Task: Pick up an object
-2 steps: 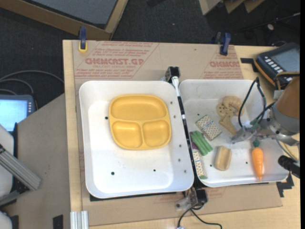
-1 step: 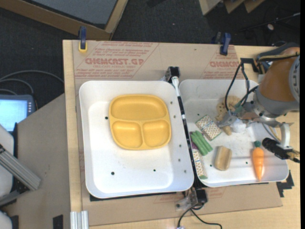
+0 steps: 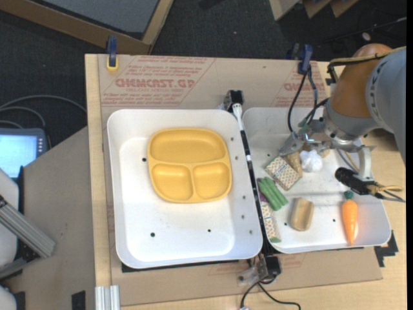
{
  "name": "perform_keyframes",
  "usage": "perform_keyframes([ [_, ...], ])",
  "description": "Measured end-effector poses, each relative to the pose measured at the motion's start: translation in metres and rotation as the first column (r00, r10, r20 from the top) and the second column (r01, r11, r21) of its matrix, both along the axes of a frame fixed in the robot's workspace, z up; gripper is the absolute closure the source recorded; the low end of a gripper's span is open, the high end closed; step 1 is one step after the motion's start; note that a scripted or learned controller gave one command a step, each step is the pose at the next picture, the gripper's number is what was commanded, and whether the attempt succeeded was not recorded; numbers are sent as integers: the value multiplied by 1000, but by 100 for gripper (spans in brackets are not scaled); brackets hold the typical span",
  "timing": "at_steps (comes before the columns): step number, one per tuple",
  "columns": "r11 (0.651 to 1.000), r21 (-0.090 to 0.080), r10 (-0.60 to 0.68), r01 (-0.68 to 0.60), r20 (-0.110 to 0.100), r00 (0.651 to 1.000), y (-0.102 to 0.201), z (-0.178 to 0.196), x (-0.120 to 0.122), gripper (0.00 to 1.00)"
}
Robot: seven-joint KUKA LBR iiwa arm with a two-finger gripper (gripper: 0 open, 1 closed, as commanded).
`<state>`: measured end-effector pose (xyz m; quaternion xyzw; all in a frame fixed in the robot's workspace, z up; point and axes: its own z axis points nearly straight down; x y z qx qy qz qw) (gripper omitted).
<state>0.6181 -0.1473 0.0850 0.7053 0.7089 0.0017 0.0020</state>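
Camera view. The gripper (image 3: pixel 308 146) hangs low over the far part of the right bin (image 3: pixel 381 237), under a grey wrist with an orange band above it. Open or closed: cannot tell, the wrist covers that.

Things for the pick all lie in that bin.
- The white lump (image 3: pixel 312 162) is closest. It is crumpled, irregular and soft-looking, and sits just beside the gripper on the camera side. Whether they touch cannot be judged.
- The checked packet (image 3: pixel 282 172) is small and flat, printed in a fine tan-and-white check. It lies turned like a diamond, just left of the lump and the gripper.
- The green pod (image 3: pixel 272 194) is long, smooth and plastic-looking. It lies at a slant, left of the gripper and nearer the camera, with its upper end just beside the packet.
- The tan cylinder (image 3: pixel 301 213) is stubby and matte with rounded ends. It lies on its side, nearer the camera than the gripper and apart from the pod.
- The carrot (image 3: pixel 349 219) is orange, smooth and tapered, with a small green top. It lies right of the gripper and nearer the camera, narrow end toward the camera.
- The patterned strip (image 3: pixel 268 226) is narrow and lies against the bin's left wall, below the pod.

Well to the gripper's left is the left bin (image 3: pixel 129 237), white and shallow with rounded corners. It holds a yellow tray (image 3: pixel 190 163) of matte plastic with three compartments: one wide at the far side, two smaller ones nearer the camera. Both bins rest on a brown board (image 3: pixel 161 82) with red print.
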Motion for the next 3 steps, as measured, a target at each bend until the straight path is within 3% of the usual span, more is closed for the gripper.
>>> perform_keyframes([
  [1, 1000, -2, -3, 3, 0, 1000, -3, 11, -1, 100],
  [2, 1000, -2, -3, 3, -1, 1000, -3, 10, -2, 0],
  [3, 1000, 1, -11, 11, -12, 1000, -25, -1, -84, 0],
])
